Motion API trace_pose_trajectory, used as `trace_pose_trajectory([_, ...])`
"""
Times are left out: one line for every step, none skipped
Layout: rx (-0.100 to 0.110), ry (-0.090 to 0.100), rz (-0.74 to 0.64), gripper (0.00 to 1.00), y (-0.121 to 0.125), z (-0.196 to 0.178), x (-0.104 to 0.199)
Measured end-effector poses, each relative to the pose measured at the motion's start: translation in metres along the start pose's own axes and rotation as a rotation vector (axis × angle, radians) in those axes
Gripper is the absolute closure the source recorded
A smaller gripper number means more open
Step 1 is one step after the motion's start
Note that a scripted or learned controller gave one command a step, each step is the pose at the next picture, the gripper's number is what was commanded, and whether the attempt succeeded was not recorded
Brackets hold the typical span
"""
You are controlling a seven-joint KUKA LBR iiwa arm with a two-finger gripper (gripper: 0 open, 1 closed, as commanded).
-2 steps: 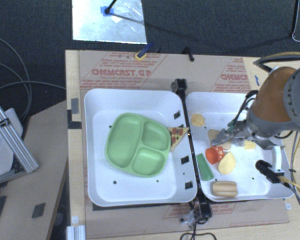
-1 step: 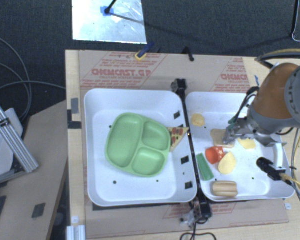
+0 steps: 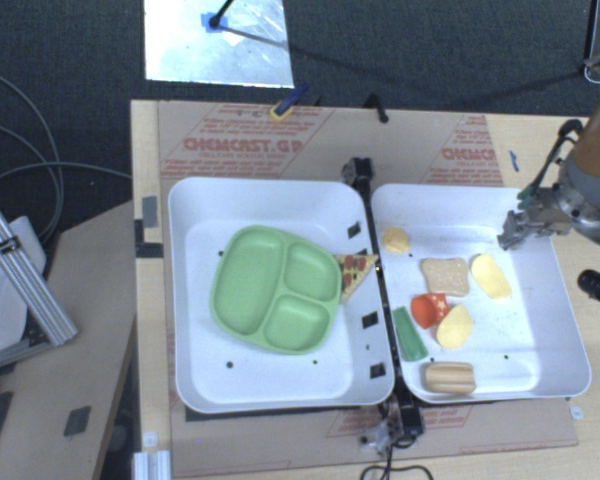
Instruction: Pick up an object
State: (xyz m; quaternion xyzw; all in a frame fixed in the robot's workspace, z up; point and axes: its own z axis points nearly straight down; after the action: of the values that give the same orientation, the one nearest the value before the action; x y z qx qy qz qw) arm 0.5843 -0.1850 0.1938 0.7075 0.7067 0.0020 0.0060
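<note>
i'm seeing the end effector point(image 3: 512, 230) sitting over the upper right edge of the right bin point(image 3: 565, 363), and i cannot tell from up here whether it is released or clenched; nothing is showing in its grip. the arm point(image 3: 592, 173) is reaching in from the right. in that bin the food pieces are lying loose: a slice of toast point(image 3: 446, 275) in the middle, a yellow piece point(image 3: 491, 276) just beside it on the right, a small yellow piece point(image 3: 395, 240) near the top left, a red piece point(image 3: 429, 308) touching a yellow lemon-like piece point(image 3: 455, 326), a green strip point(image 3: 409, 333) by the divider, and a bread roll point(image 3: 448, 376) at the bottom. in the left bin point(image 3: 195, 368) a green divided plate point(image 3: 276, 288) is lying flat, with a pizza slice point(image 3: 353, 271) touching its right rim. both bins are resting on the table point(image 3: 150, 168).
</note>
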Motion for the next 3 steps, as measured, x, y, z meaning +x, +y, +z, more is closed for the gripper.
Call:
trace_pose_trajectory([0.020,0.009,0.000,1.00,-0.054,0.090,0.007])
trace_pose_trajectory([0.001,0.001,-0.006,1.00,0.002,0.043,-0.023])
trace_pose_trajectory([0.015,0.008,0.000,1.00,-0.071,0.111,-0.003])
